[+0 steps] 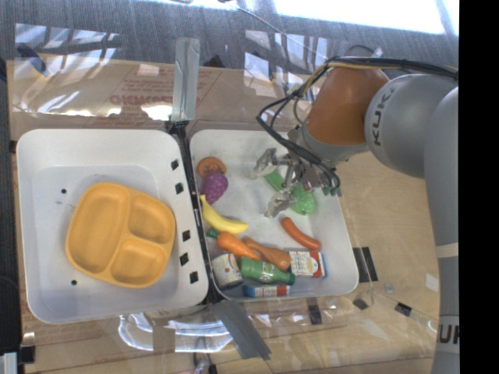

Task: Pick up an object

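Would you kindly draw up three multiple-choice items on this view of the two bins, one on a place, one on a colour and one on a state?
1. Where does the divided tray lie?
A. in the left bin
B. in the right bin
C. on the bench outside both bins

2. What colour is the divided tray?
A. blue
B. yellow-orange
C. black

3. How does the gripper stand relative to the right bin?
A. over the bin, at the green toy items
B. over the left bin
C. parked off the bench

Answers:
1 A: the divided tray rests alone inside the left bin.
2 B: its three compartments are all yellow-orange.
3 A: the gripper hangs above the right bin, with the green toy items right beneath it, away from the banana and the green bottle.
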`<state>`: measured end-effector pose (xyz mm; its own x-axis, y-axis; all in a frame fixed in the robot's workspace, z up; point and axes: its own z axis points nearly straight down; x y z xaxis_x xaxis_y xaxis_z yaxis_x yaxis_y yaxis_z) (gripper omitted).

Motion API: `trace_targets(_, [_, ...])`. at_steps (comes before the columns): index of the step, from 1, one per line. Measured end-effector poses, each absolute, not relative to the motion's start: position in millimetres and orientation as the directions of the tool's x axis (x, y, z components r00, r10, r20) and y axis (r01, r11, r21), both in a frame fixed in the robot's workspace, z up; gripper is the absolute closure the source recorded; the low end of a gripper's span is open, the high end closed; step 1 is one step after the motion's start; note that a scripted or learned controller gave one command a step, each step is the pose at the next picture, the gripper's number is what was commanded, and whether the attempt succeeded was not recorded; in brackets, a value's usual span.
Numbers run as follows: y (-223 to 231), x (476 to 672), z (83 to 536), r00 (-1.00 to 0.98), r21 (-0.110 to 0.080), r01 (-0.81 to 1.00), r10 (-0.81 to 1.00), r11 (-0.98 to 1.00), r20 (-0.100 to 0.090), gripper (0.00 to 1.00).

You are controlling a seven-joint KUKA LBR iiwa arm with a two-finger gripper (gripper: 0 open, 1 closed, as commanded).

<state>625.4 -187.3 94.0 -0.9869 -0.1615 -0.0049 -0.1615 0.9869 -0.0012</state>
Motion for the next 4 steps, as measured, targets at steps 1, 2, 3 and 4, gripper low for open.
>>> trace_targets(1, [-188, 626.9, 106, -0.986, -0.004, -0.164, -0.164, 0.986, -0.009, 1.0])
trace_targets(2, [-145, 660.7, 225, -0.992, -0.005, -0.124, -0.124, 0.992, -0.015, 1.0])
trace_targets(3, [-174, 657.1, 168, -0.872, 0.001, -0.489, -0.489, 0.872, 0.001, 1.0])
trace_targets(4, [-114, 657.8, 184, -0.945, 0.001, -0.326, -0.326, 0.945, -0.001, 1.0])
